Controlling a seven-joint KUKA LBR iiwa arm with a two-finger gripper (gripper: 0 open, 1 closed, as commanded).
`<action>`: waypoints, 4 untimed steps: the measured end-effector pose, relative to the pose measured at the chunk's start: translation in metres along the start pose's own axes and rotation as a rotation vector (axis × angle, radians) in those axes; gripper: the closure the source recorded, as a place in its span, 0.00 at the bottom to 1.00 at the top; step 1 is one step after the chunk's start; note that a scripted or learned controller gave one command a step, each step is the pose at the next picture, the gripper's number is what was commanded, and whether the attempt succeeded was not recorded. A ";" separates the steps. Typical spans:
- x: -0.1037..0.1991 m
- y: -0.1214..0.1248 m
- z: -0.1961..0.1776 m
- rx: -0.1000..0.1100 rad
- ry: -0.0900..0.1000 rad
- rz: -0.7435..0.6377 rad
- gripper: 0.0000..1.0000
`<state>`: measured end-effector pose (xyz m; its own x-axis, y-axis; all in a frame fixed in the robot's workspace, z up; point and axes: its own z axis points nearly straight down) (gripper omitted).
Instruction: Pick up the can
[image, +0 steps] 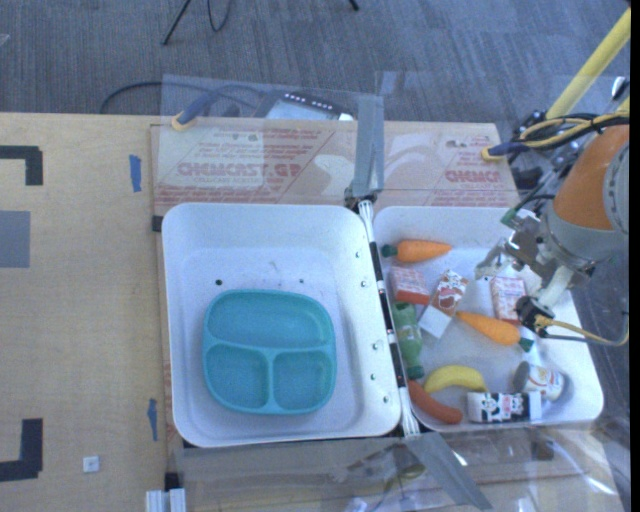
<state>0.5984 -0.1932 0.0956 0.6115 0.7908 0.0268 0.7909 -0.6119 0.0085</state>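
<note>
Can (543, 383) lying in right bin (590, 400), near corner.

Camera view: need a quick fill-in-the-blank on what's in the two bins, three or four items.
1. The turquoise three-compartment plastic tray lies in the ____ white bin.
2. The yellow toy banana lies in the ____ white bin.
3. The number of orange toy carrots in that bin is ____.
4. The band above the grey arm's wrist is coloured ____.

Missing words: left; right; two; orange
</note>
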 end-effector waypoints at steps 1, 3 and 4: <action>-0.020 -0.048 0.002 -0.003 -0.021 -0.015 0.00; -0.007 -0.014 -0.006 0.015 0.003 0.072 1.00; -0.005 -0.014 -0.014 0.017 0.002 0.069 1.00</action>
<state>0.5841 -0.1890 0.1096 0.6644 0.7468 0.0283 0.7473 -0.6644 -0.0105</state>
